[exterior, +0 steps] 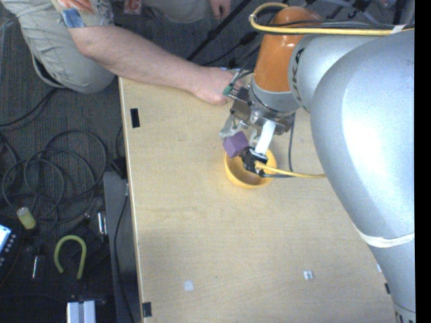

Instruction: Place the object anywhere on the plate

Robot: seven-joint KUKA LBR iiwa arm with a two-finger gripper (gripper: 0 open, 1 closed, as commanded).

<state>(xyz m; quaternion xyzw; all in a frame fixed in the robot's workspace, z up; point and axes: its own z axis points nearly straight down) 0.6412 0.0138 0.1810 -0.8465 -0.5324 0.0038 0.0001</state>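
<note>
A small yellow plate [246,175] lies on the pale wooden bench near its middle. Just above the plate's left rim hangs a purple block [235,144]. It sits at the tips of my gripper [233,137], which reaches down from the right and is shut on it. The orange band and grey wrist hide the far part of the plate.
A person's forearm stretches in from the upper left, with the hand [217,87] right against the gripper's back. The bench's left edge [128,200] runs down the view, with cables on the floor beyond it. Bare bench top [236,254] spreads in front of the plate.
</note>
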